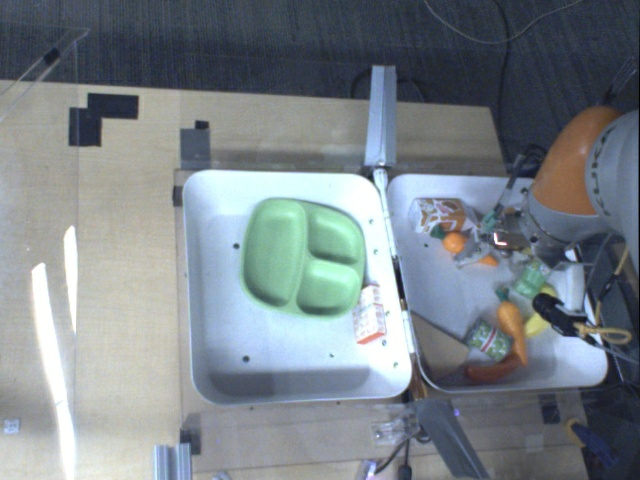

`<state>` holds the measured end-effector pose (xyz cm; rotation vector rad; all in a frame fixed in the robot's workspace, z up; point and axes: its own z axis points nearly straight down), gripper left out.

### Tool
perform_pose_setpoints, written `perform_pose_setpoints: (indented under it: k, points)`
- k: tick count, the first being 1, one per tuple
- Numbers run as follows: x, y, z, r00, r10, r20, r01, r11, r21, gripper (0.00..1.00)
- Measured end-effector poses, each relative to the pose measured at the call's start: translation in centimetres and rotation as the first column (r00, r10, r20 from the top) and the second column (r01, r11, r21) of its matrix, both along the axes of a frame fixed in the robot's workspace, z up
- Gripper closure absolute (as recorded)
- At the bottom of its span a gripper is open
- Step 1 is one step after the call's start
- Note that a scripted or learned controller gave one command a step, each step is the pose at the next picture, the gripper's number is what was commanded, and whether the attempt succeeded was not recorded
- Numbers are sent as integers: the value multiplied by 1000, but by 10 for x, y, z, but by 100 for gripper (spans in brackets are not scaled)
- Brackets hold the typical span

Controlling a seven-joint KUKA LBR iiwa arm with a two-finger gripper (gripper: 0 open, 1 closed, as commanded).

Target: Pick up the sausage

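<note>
While my hand (497, 236) hovers beside the orange (455, 243), grip unreadable from here, I see the sausage (490, 372) lying well below that orange, against the right bin (440, 298) wall.

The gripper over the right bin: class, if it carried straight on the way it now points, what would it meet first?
The gripper points leftward and down into the right bin. Most likely it meets the small orange piece first, beside the printed packet; depth is unclear. The sausage lies well off that line.
</note>
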<state>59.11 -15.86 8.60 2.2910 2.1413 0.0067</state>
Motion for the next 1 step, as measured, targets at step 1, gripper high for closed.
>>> perform_pose_setpoints:
  k: [1]
  points:
    - [6,64,1,1000,12,1,-12,1000,3,0]
